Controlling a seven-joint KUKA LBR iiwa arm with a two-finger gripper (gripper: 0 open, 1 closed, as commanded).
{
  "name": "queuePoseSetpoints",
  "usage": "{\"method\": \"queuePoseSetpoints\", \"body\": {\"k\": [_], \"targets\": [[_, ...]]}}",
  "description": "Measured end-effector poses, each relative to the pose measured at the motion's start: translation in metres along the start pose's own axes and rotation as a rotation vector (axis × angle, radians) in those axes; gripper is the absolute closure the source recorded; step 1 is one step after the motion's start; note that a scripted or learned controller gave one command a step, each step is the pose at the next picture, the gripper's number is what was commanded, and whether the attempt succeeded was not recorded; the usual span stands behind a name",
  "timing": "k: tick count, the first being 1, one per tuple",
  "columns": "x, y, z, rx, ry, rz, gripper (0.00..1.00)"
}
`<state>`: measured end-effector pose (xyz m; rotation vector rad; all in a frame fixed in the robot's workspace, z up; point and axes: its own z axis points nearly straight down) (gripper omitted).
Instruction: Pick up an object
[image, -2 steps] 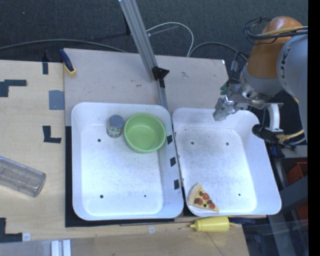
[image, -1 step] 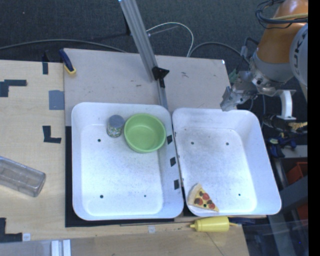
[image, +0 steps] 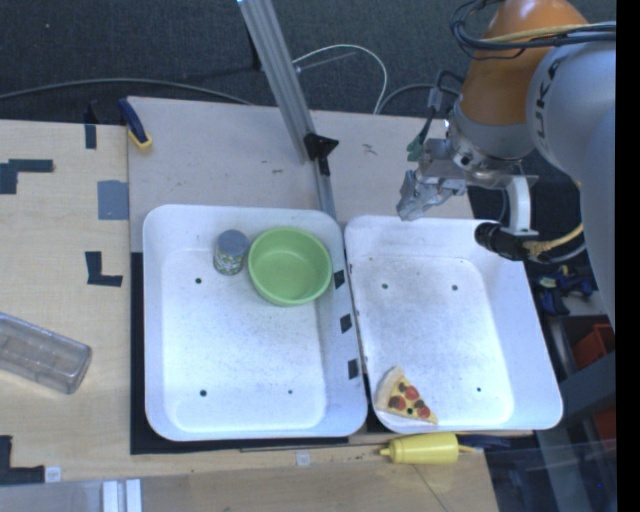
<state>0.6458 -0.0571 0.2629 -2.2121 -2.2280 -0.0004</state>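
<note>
Lying on the bench's near edge, a yellow bottle (image: 424, 448) sits just outside the right bin (image: 520, 330). Within that bin, a pizza slice (image: 404, 395) rests in the near left corner. The left bin (image: 170, 330) holds a green bowl (image: 290, 265) at its far edge, with a small grey can (image: 230, 251) just beside it. Dark letters "UK" show on the grey arm (image: 580, 90), partly cut off. The gripper (image: 413, 205) hangs over the right bin's far left corner; whether it is parted or closed cannot be told.
</note>
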Motion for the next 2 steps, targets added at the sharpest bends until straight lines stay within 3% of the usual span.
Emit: {"method": "queuePoseSetpoints", "body": {"k": [1,2], "targets": [[0.052,0.007,0.020,0.002,-0.001,0.001,1.00],[0.112,0.015,0.017,0.000,0.000,-0.001,1.00]]}}
